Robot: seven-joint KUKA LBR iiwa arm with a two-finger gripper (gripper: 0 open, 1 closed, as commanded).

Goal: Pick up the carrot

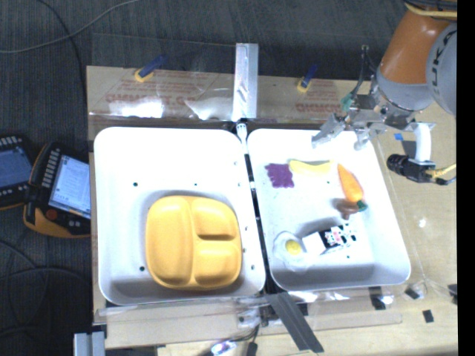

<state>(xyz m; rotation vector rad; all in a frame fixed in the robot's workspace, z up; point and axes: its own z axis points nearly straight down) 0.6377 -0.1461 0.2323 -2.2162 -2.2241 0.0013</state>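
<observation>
tabletop (100,99) carries two shallow white bins side by side. left bin (119,147) holds one yellow divided tray (194,241), three compartments, nothing else in it. right bin (386,236) holds five small things: one carrot, one banana, one purple piece, one fried egg, one black-and-white piece.

arm (415,47), grey with orange band, comes in from the right and sits over the far right corner of the right bin. hand (343,130) hangs above the bin's far edge, apart from every object. whether its fingers are spread or closed: cannot tell, the metal parts blur together at this angle. nothing seen between them.

carrot (350,185): orange, tapered, lying on the bin floor at the right side, long axis running roughly away from the camera, green stub at the near end. banana (309,167) lies just to its left, not touching as far as i can see. purple piece (280,174) is left of the banana. black-and-white piece (335,239) is nearer the camera, with the fried egg (292,247) beside it.

handling, judged: carrot is likely a toy, light, stiff, smooth and rounded, so prone to roll or squirt out of a pinch. best hold looks to be across the thick middle, fingers closing across the long axis. the bin wall to its right leaves limited room.
</observation>
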